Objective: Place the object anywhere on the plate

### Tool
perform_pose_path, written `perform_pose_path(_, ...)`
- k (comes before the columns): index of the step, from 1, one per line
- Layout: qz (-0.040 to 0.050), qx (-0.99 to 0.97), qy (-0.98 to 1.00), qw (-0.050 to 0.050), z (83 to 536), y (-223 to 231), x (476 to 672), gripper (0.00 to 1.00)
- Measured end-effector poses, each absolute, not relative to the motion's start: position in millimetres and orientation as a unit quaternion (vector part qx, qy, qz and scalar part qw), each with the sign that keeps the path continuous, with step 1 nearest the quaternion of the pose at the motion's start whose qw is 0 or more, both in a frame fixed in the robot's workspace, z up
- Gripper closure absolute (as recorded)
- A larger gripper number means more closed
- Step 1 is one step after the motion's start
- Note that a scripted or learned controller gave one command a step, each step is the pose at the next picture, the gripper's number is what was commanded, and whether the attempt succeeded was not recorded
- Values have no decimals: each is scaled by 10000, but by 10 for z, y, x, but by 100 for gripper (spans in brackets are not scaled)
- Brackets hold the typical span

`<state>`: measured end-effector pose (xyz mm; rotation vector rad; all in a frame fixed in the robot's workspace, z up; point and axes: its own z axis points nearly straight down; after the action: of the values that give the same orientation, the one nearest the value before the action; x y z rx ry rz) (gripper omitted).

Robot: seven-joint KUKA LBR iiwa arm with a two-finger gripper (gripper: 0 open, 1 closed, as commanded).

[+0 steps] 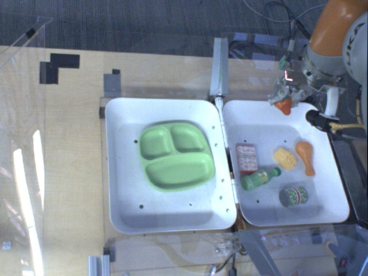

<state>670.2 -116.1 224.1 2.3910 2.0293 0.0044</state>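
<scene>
While the gripper (pixel 285 94) hangs over the far edge of the right bin (pixel 259 125), a small orange-red thing (pixel 283 106) sits right at its tip. It looks as if it touches the gripper, but the jaws are too small and blurry here, so I cannot tell if they are apart, together, or clamped on it. The small thing is up by the back rim of the right bin, well apart from the plate.

The green plate (pixel 175 157) lies flat in the middle of the left bin (pixel 115 200). It has three parts: two small ones at the back and one big one at the front. White floor shows all around the plate, with the most room at the front and on the left side.

In the right bin, the back half is bare. The front half is crowded: a red and white box (pixel 246 157) near the left wall, a green bottle (pixel 260 178) lying just in front of it, a yellow piece (pixel 285 158), an orange toy (pixel 305 154) near the right wall, and a round can (pixel 294 196) near the front.

The two bins touch along their middle edges.
</scene>
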Motion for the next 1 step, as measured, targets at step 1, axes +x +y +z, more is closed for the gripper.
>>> perform_pose_path(1, 18, 7518, 6593, 14, 2041, -476, 6301, 100)
